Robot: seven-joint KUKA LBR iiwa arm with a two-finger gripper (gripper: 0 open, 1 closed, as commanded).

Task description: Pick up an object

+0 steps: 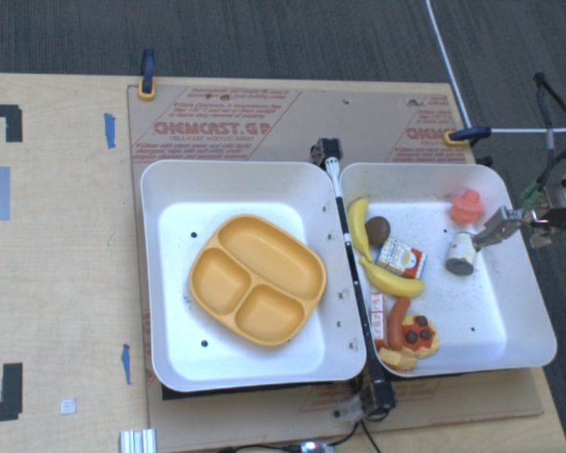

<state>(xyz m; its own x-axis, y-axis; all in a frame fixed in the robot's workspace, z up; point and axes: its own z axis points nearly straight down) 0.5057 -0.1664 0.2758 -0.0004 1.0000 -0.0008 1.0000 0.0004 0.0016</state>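
The right bin holds several toy foods. A yellow banana lies along its left side, with a brown round piece and a small red-and-white carton beside it. A sausage and a pizza slice lie at the near left. A salmon-red piece sits toward the far right, and a white-grey cylinder lies just below it. My gripper reaches in over the right rim, its tip just up and right of the cylinder, very close to it.
A yellow divided plate lies in the left bin. A black divider strip runs between the bins. Clamps hold the cardboard sheet at the back, and a white rod slants across the upper right.
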